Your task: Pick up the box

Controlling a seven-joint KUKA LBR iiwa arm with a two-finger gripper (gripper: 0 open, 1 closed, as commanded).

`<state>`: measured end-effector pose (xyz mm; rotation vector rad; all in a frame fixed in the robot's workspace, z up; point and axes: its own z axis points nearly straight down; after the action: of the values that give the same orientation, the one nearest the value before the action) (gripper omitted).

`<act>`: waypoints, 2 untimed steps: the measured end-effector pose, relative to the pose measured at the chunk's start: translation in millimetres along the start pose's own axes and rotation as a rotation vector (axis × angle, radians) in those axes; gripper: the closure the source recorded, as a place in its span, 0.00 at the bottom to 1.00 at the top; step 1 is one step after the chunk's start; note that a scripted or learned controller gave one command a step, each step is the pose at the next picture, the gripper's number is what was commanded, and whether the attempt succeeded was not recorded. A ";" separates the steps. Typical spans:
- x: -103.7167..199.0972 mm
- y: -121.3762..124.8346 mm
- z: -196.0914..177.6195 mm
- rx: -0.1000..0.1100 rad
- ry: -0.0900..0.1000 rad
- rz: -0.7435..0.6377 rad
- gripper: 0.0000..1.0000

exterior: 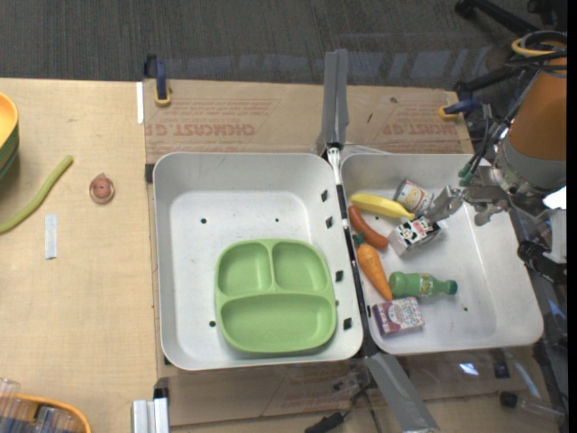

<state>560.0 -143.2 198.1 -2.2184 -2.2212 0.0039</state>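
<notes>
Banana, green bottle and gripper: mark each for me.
banana (382, 207), camera view, middle of its yellow body.
green bottle (422, 285), camera view, middle of its body.
gripper (442, 205), camera view, between its fingertips.

Mirrored "CHEMCRZT" print on cardboard (216, 120)

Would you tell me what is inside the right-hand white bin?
The right bin holds a banana, carrot, green bottle, pink box, two small cartons and the gripper; anything beneath is hidden.
</notes>
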 end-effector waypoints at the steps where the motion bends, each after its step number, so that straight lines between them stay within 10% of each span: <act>1: 7.4 45.3 106.9 -0.001 0.000 0.227 0.00; 2: 6.1 31.5 25.4 -0.001 -0.001 0.299 0.00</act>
<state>591.5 -137.0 172.6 -2.5259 -1.8670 0.0042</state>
